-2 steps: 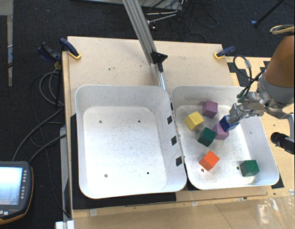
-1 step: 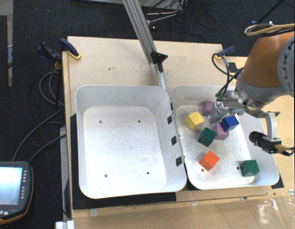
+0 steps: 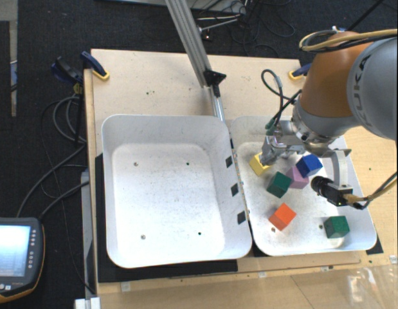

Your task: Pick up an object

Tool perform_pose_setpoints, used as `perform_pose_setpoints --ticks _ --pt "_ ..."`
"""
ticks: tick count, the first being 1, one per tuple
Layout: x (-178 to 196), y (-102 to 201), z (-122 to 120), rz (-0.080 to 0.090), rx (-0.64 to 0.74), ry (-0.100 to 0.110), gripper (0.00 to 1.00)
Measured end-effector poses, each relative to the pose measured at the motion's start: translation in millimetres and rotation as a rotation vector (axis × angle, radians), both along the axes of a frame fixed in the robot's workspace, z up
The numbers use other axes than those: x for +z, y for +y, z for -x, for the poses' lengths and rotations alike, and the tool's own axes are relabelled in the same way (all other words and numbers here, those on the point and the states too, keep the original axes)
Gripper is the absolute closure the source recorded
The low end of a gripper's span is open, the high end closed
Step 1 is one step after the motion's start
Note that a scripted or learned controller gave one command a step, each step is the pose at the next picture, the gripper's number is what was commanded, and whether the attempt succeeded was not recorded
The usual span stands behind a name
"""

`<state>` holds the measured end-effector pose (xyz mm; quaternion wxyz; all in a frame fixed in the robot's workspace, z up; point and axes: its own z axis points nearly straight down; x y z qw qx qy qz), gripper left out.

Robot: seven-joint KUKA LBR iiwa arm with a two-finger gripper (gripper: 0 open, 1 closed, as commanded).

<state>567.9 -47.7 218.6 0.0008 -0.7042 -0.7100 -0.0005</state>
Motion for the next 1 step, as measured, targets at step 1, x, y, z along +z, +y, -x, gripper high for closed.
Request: perform_pose_setpoints --ticks 1 --pt "-0.7 52.9 -25.4 0.000 0.001 -0.003 1.00"
